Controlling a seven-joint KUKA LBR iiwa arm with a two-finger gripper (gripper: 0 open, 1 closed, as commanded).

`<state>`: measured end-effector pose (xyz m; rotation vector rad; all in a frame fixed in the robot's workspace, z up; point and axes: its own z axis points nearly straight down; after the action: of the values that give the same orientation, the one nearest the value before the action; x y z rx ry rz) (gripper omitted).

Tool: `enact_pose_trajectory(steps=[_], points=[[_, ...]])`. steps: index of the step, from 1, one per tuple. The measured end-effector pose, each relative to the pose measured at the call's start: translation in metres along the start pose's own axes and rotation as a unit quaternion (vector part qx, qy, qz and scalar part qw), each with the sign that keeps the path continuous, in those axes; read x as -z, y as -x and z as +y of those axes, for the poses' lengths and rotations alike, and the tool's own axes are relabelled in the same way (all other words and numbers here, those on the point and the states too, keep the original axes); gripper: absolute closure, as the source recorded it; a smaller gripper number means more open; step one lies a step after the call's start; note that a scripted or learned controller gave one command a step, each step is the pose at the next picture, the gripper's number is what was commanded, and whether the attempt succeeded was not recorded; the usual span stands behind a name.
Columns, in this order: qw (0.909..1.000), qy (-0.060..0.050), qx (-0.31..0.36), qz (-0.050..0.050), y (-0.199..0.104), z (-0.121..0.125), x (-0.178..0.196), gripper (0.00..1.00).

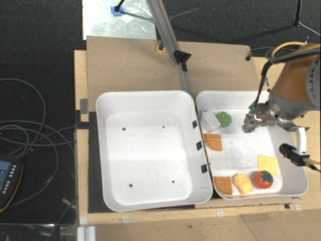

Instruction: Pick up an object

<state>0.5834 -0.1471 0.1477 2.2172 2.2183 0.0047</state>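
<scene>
Red plastic tomato (264, 179) sits at right bin's (301, 187) near edge. Tool (249, 125), state indeterminate, hovers over that bin's far half beside green broccoli piece (223, 118). Approach phase; descent needed.

Lighting was bright, even, overhead. White bins (145, 149) looked near blown out, with soft shadow inside rims. Glare lay on pale floor patch (118, 14) at top. Dark carpet (35, 59) stayed murky. Focus was slightly soft throughout, grainy.
</scene>
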Motion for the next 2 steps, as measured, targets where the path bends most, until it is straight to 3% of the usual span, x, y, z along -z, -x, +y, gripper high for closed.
enact_pose_trajectory(steps=[1, 2], points=[[1.0, 0.001, 0.002, 0.0, 0.001, 0.008, 0.063, 1.0], [1.0, 0.0, 0.003, 0.0, 0.001, 0.01, 0.1, 1.0]])
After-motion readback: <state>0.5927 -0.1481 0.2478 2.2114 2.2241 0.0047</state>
